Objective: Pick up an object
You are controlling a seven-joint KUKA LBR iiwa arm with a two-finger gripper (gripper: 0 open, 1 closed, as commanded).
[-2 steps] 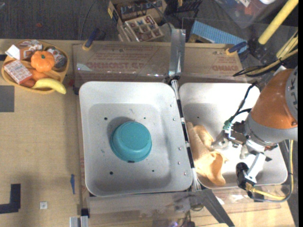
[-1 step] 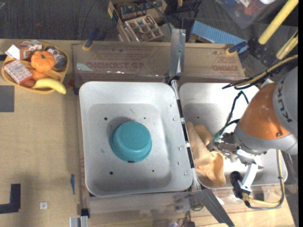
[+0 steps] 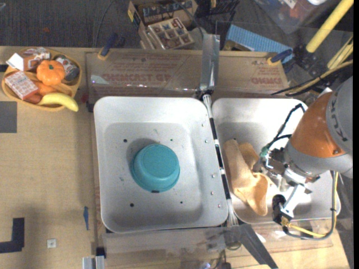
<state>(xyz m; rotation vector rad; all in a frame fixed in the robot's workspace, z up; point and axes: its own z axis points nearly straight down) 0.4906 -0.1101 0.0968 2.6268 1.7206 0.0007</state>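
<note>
From the overhead camera I saw the gripper point(image 3: 268, 172) low in the right bin point(image 3: 314, 114), with the crumpled tan cloth point(image 3: 247, 175) just to its left, touching or nearly so; I couldn't tell the gripper's state. I judged the cloth light, soft and floppy, best pinched at a raised fold. Further left, in the other bin point(image 3: 112, 122), sat an upturned teal bowl point(image 3: 156, 167).

Dark letters, "KU" as far as I can make out, run down the grey arm casing point(image 3: 343, 112) at the right, while the red print on the cardboard panels point(image 3: 147, 74) behind the bins appears reversed and unreadable.
</note>
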